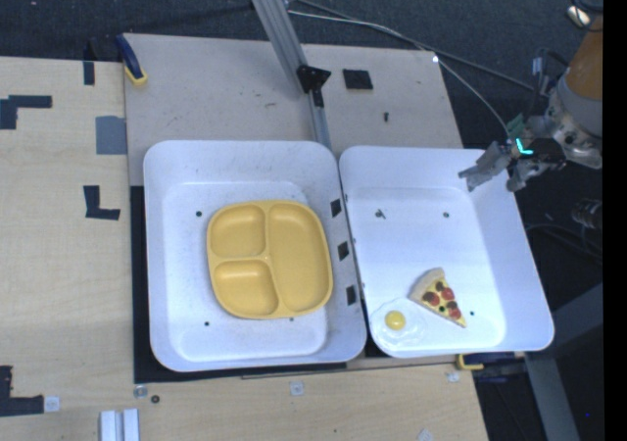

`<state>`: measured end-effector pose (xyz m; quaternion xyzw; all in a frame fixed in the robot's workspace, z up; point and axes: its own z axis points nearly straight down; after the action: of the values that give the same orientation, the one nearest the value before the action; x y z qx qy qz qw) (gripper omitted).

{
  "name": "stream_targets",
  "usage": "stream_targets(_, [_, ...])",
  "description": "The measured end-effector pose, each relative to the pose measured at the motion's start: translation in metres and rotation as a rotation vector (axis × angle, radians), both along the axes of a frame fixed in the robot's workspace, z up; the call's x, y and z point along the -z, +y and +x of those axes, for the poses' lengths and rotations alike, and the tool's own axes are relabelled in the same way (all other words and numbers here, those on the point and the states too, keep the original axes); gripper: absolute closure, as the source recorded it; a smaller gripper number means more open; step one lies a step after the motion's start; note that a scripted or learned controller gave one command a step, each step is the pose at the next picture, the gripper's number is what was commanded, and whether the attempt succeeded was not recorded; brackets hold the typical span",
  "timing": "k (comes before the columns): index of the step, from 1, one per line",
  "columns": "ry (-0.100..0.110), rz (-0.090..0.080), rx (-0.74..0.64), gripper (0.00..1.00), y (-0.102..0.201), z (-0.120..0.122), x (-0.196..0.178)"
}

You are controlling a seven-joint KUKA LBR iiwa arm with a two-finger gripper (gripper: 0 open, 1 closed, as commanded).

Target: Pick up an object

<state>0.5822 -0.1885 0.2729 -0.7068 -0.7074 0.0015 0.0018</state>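
Early step, by the look of it: approach, nothing grasped yet. Gripper [495,171] hovering over the far right rim of the right bin [509,233], well apart from everything lying inside. Whether spread or pressed together, impossible to tell at this size and angle; nothing seen between the tips.

Likely targets, all placed against the right bin: pizza slice toy [440,297] on its near floor, towards the right wall; fried egg toy [396,320] just left of the slice, close to the near wall. Across its left wall, in the left bin [162,233], yellow divided plate [268,259].

Next move probably calls for travelling inward over the right bin, centring above the slice or egg, then descending square to a flat, low shape.
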Motion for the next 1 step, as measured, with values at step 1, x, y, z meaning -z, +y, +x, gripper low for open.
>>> stream_targets(1, [-0.003,-0.001,-0.001,0.00,0.0000,0.0007,-0.0015])
